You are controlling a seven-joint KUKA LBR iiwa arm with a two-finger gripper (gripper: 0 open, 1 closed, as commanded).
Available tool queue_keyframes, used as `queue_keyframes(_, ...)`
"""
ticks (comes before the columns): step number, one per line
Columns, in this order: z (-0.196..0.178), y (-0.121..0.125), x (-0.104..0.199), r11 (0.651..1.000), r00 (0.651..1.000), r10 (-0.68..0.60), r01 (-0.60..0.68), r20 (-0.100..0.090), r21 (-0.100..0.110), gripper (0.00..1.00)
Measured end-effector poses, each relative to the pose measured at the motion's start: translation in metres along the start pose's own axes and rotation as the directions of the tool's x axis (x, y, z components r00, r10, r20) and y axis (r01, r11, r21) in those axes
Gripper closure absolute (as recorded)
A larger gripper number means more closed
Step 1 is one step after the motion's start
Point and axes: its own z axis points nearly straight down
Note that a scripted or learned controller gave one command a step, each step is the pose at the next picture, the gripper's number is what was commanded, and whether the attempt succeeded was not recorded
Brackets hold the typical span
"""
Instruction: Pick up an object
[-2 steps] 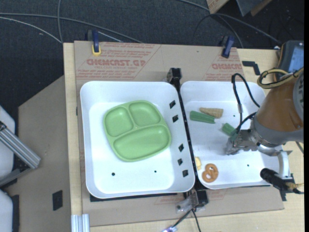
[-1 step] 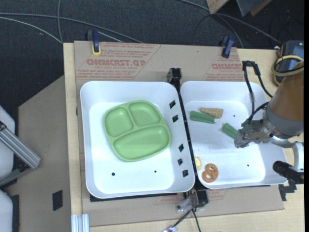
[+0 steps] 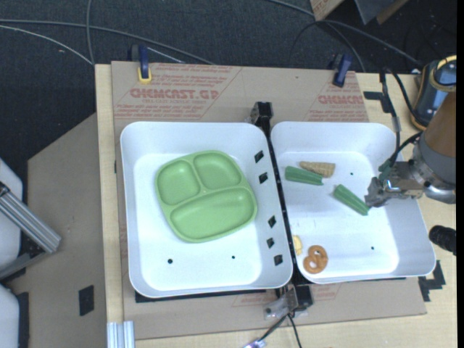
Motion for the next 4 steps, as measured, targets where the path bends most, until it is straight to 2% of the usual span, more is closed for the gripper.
queue_keyframes(1,-0.04,0.002,0.0,1.0,1.0,0.001,-0.001,0.0,0.002,1.0)
queue_keyframes(3,-0.025,0.018,0.12,1.0,1.0,-0.004,0.004,-0.004,0.01,1.0)
queue_keyframes(4,-0.028,0.014,0.17,1.0,1.0,-0.004,0.004,-0.005,0.01,1.0)
